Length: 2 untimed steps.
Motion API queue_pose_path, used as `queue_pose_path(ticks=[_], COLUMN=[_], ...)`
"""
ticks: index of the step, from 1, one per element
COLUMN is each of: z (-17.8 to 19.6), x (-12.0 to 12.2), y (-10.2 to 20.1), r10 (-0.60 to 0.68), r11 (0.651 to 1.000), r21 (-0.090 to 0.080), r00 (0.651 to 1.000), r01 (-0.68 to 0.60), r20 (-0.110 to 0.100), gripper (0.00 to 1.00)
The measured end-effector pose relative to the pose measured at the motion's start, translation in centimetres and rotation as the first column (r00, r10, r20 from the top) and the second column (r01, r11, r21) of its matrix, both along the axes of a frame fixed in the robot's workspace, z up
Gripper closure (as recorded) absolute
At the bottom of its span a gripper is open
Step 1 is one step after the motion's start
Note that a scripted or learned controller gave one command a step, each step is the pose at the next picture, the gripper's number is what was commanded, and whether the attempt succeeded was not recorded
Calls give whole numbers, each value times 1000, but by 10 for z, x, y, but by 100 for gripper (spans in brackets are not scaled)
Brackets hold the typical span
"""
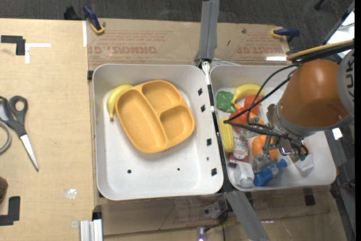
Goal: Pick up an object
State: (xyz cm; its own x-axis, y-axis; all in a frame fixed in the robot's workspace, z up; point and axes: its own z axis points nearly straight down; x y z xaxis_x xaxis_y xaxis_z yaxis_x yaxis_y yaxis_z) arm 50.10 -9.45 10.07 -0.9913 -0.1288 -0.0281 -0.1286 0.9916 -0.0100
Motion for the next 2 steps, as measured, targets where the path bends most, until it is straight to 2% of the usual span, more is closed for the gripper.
queue_pose_path(ticks=[1, 2], z=[0, 1], x=[1, -2], y=[-2, 1], r10=[21, 126], r11=[1000, 992], r21=[1, -4], r00=[1000, 992], r01=[-21, -126], r20=[-3, 9], gripper=[0, 0])
